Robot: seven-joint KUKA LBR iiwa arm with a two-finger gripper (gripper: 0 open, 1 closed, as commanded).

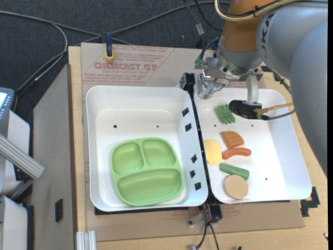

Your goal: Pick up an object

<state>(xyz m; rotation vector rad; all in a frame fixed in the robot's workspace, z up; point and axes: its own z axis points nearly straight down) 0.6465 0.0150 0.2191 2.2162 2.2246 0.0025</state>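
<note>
The claw (210, 85) hangs over the right bin's (283, 155) far left corner; I cannot tell its state. Near it lie a ridged green leaf (225, 114), a glossy sausage (237, 152) and a round cracker (236, 187).

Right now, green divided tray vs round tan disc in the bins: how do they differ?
The green divided tray lies in the left bin; the round tan disc lies in the right bin. The tray is far larger than the disc. The tray is a rounded rectangle with three compartments; the disc is plain and circular. The tray sits alone; the disc has small food-shaped pieces just above it. Both lie flat near the front of their bins.
</note>
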